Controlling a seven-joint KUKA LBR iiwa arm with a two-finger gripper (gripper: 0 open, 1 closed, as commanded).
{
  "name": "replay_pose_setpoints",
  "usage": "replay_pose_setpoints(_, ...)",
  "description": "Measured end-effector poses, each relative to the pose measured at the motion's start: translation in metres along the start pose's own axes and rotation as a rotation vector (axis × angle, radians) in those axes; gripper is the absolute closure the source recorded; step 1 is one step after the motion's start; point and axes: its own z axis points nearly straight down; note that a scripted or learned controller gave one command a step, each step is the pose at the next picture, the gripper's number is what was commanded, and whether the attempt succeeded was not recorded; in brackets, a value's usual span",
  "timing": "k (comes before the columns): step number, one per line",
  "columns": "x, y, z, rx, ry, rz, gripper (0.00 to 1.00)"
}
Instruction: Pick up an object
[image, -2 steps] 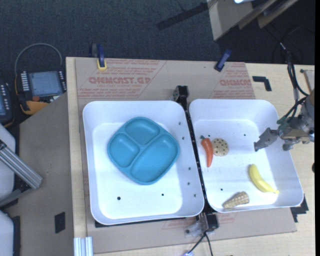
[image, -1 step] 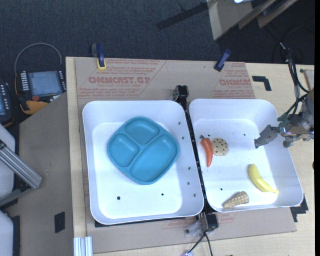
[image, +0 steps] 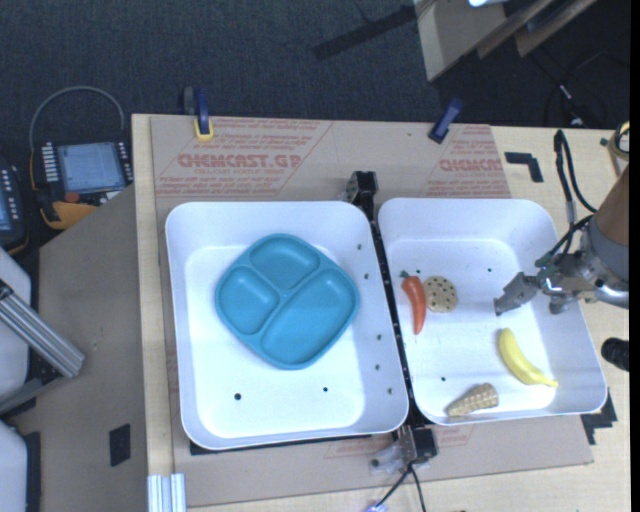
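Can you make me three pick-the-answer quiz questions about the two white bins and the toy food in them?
1. Where is the blue divided plate?
A. left bin
B. right bin
C. off the bench

2. How many food items lie in the right bin?
A. two
B. four
C. six

3. What is the banana doing?
A. hanging from the end effector
B. lying on the bin floor
C. resting on the plate

Answers:
1. A, the plate sits in the left bin.
2. B: a chili pepper, a cookie, the banana and an ice cream cone.
3. B, it lies flat, apart from the end effector.
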Motion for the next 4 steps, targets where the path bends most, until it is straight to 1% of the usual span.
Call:
replay_pose_setpoints(1, 0.001, -0.011, 0.052, 0.001, 0.001, 0.0, 0.0)
replay_pose_setpoints(2, 0.001, -0.011, 0.102, -0.001, 0.0, 0.0, 0.0)
replay_pose_setpoints(3, 0.001, -0.01, 0.09, -0.007, -0.003, 0.0, 1.0)
replay_pose_setpoints(4, 0.002, -0.008, 0.03, -0.007, -0.003, -0.001, 1.0)
